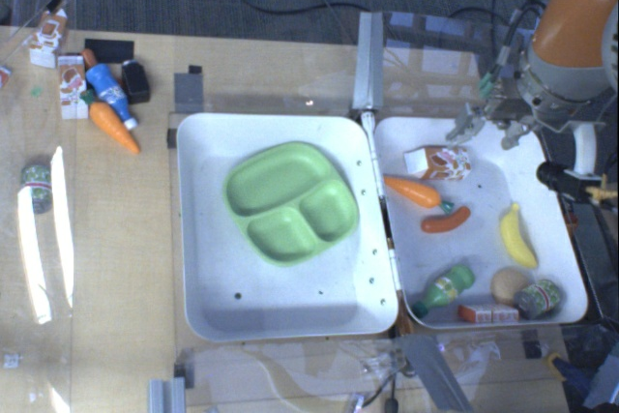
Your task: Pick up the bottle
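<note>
1. Hovering near the upper edge of the right bin (571, 208), the gripper (488, 116) is sitting in the upper right of the frame. Its fingers are standing apart and nothing is lying between them, so you are treating it as empty.

2. Locating the target: the green bottle (443, 289) is lying on its side at the lower left corner of the right bin, well apart from the gripper. Its cap end is pointing toward the bin's corner wall, which is probably limiting approach from that side.

3. Checking neighbours: a small red box (488, 312) is lying just beside the bottle's base, with a round brown item (507, 283) and a can (542, 298) further right. You are likely needing a descent from above that clears these.

4. Noting obstacles on the path: a carton (440, 162) is lying just below the gripper; a carrot (414, 192), a sausage (445, 221) and a banana (517, 237) are occupying the middle of the bin.

5. Judging progress: the pick is not yet begun. The arm is needing to travel toward the lower centre of the frame.

6. Disregarding the left bin (203, 237), which is holding a green divided plate (290, 201).
</note>
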Robot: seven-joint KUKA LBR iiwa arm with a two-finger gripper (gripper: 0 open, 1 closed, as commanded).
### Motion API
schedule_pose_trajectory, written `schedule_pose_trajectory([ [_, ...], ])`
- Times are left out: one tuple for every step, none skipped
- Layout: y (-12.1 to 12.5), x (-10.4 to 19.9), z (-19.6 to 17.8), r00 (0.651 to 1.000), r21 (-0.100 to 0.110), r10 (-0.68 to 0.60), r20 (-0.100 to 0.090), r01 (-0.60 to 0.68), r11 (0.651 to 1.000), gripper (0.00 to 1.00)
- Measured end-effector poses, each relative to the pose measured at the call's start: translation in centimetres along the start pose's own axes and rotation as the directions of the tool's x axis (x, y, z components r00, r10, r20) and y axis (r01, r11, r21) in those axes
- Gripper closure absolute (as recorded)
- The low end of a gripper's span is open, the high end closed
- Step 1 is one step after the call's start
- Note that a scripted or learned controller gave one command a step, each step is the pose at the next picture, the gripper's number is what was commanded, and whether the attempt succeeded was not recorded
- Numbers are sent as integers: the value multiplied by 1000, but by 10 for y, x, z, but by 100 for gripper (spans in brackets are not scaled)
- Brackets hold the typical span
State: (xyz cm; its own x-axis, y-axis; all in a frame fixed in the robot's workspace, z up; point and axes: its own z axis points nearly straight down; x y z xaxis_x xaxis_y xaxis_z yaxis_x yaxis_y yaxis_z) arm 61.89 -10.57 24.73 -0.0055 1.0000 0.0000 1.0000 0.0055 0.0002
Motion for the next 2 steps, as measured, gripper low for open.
schedule_pose_trajectory([
  [-72, 25, 65, 998, 0, 61, 0, -61, 998, 0],
  [-70, 26, 56, 998, -2, 60, 0, -60, 998, 100],
])
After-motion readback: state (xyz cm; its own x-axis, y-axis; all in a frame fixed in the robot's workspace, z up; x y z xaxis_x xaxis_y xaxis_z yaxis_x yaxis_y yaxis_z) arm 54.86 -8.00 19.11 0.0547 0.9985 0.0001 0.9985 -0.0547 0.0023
